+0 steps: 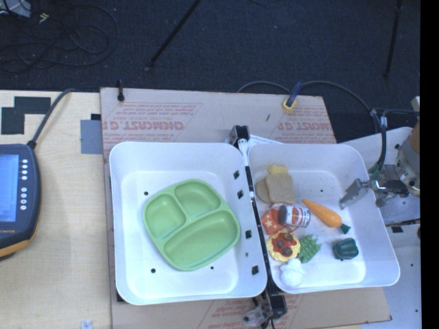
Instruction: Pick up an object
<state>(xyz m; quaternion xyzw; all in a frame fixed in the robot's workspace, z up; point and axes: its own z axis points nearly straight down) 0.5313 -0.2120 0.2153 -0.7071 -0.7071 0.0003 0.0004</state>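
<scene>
Fingers [348,195] of the gripper [353,192] are hanging over the right edge of the right bin [374,262], and I cannot tell if they are released or clenched, because they are small and grey against the white wall; nothing is showing between them. Just beside the fingertips, toward the middle of the bin, a toy carrot [323,213] is lying at a slant, with its dark green end pointing toward the fingers, apart from them. Below the fingers, nearer to the camera, a dark green toy pepper [346,249] is sitting alone on the bin floor. Farther from the fingers, past the carrot, a small can with a red label [295,216] is lying on its side, touching a red piece [273,221]. Above that group a slice of toy bread [275,189] is resting, with a pale yellow piece [277,170] behind it. Below the can, a yellow and red round piece [282,247] is lying beside a green leafy toy [309,247], and a white rounded object [292,273] is sitting near the front wall. Well apart from the fingers, in the left bin [130,184], a light green divided plate [191,223] is lying flat. Beyond it, on the wooden bench, a control pendant with a screen [14,197] is resting.
</scene>
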